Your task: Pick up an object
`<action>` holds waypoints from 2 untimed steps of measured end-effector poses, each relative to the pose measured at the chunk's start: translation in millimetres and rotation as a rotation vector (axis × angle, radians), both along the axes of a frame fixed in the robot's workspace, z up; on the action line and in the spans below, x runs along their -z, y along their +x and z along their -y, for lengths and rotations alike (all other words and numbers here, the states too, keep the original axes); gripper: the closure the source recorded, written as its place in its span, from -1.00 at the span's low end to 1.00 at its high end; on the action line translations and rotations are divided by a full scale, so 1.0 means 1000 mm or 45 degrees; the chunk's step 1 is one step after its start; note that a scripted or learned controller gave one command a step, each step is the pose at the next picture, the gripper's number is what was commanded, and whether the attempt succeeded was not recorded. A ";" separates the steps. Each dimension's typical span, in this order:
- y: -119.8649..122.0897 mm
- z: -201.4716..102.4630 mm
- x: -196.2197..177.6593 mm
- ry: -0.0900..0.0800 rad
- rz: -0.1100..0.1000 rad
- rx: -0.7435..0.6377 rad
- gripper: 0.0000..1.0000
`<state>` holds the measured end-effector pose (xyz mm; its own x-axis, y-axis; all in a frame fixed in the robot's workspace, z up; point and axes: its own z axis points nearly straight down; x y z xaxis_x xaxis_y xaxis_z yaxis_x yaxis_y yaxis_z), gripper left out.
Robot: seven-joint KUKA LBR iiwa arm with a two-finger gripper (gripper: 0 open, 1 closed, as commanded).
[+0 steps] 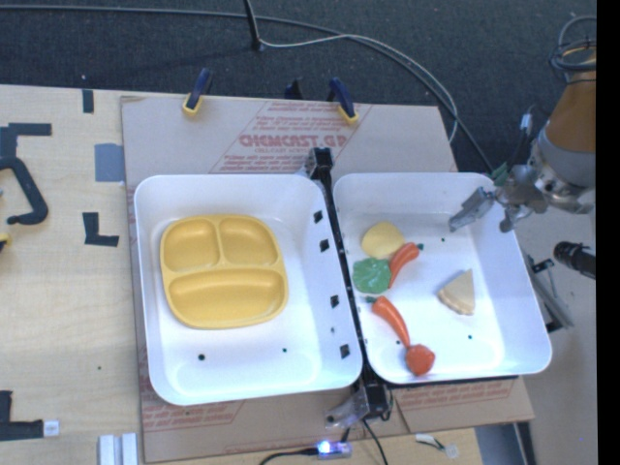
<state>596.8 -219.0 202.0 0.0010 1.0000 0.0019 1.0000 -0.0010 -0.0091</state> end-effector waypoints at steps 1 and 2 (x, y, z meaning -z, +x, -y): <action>0.002 0.000 -0.005 -0.003 0.011 -0.002 -1.00; 0.000 0.001 0.038 -0.001 0.007 -0.002 -1.00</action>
